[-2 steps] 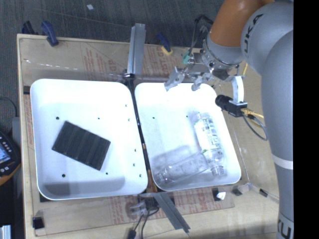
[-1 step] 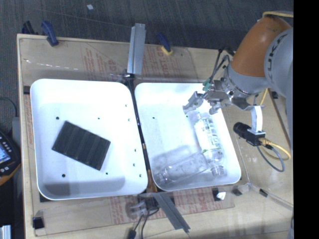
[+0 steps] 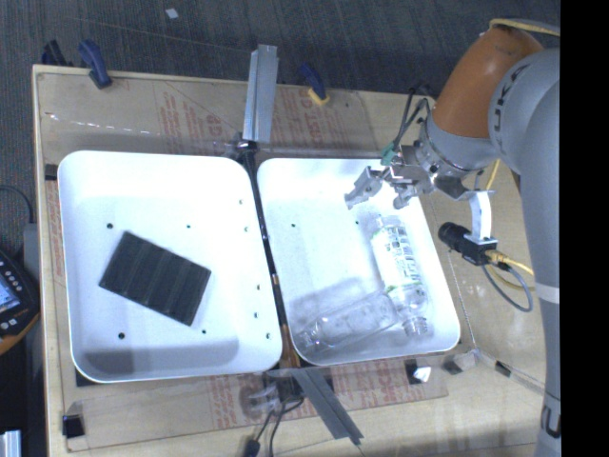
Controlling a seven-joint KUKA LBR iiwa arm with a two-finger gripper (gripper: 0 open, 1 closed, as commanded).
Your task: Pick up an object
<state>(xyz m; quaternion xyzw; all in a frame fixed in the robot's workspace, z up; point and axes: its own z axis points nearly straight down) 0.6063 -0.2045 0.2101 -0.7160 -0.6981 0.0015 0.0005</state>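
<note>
Arm: the grey arm (image 3: 533, 160) is seen reaching in from the right, its orange band (image 3: 476, 84) above the wrist.
Gripper: the gripper (image 3: 383, 188) is held over the upper part of the right bin (image 3: 285, 255); its two fingers are spread apart, and nothing is seen between them.
Bottles: two clear plastic bottles are seen in the right bin. One bottle (image 3: 398, 255) lies along the right side, just below the gripper. The other (image 3: 344, 320) lies across the lower part of the bin, tilted, and is blurred by glare.
Contact: the two bottles meet or nearly meet near the lower right corner; which is the case cannot be told.
Pad: a dark ribbed pad (image 3: 155, 277) lies flat and askew in the left bin (image 3: 86, 174), well apart from the gripper.
Obstructions: the bin wall (image 3: 447, 293) stands close beside the upright bottle on its right. A metal bar (image 3: 259, 93) is set above the seam between the bins.
Surroundings: blue clamps (image 3: 95, 65) are fixed at the bench's (image 3: 143, 98) far edge; cables (image 3: 509, 269) run by the right bin.
</note>
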